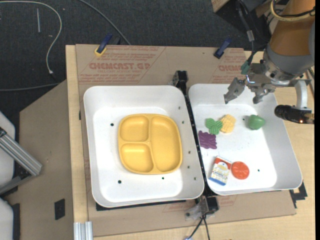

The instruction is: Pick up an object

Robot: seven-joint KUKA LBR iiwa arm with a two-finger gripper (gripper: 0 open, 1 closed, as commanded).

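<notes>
Over the far part of the right bin (pixel 285 149), the gripper (pixel 246 93) hangs from the grey arm (pixel 290 39) with its two fingers (pixel 232 93) spread open and nothing between them. Below it, on the bin's white floor, the small toys lie apart from the fingers: a green leafy piece (pixel 214 126) touching a yellow corn-like piece (pixel 228 123) just to its right, a purple grape-like piece (pixel 207 139) just near of these, and a green rounded piece (pixel 255 122) further right, near the bin's right side. Toward the near edge of the same bin sit a small white carton (pixel 220 171) with a red top and an orange round piece (pixel 240 170) just beside it on the right. The left bin (pixel 100 134) holds a yellow divided plate (pixel 150 144) with three compartments, lying flat in the middle. Both bins rest on a cardboard sheet (pixel 80 74) on the table, with blue clamps (pixel 103 45) at its far edge.
</notes>
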